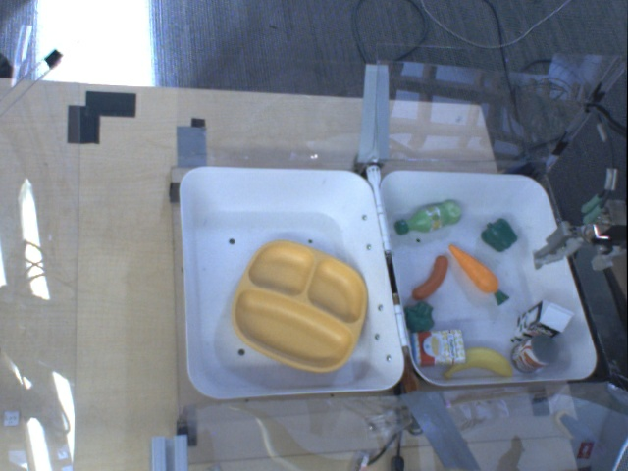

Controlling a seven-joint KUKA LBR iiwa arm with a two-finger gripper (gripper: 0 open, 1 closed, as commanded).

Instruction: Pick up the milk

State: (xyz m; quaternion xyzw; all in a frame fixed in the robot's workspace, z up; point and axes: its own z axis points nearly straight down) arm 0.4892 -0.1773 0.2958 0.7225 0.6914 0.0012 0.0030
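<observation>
Peeking in at the right edge of the view, the pincer (581, 239) is largely cut off, so whether it is open or closed cannot be told. It is hovering over the right bin's (549, 204) rim, and nothing is seen in its grasp. The milk (542, 324) carton is lying below it in that bin, beside a can (530, 357) and near a banana (481, 363).

Glare top left, soft focus

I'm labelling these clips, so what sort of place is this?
Probably a robotics lab bench for pick-and-place trials: two white bins side by side on a wooden bench, toy food such as a carrot and banana, and loose cables on the floor.
</observation>
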